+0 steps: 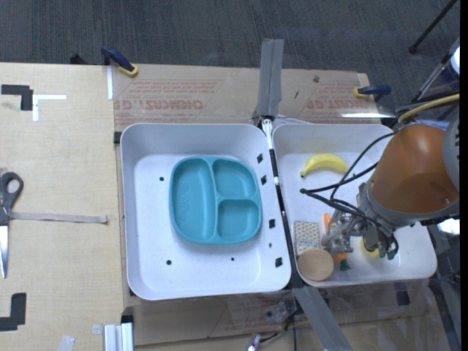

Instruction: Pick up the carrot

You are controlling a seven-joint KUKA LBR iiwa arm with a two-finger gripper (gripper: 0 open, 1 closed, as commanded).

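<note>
The gripper (341, 234) sits right on top of the carrot (341, 252), so just orange slivers of the carrot peek out at 11 and 6 o'clock of it. Can't make out the fingers at all, way too small and tangled in cables. The arm (417, 170) runs off the frame at 3 o'clock. Something yellow (371, 250) at 3 o'clock of the gripper is mostly covered. Scissors (9, 196) at 9 o'clock are cropped by the edge.

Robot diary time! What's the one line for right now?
arm: over right bin | gripper: low, at carrot | banana: back of the same bin | blue plate: left bin | carrot not lifted yet
</note>
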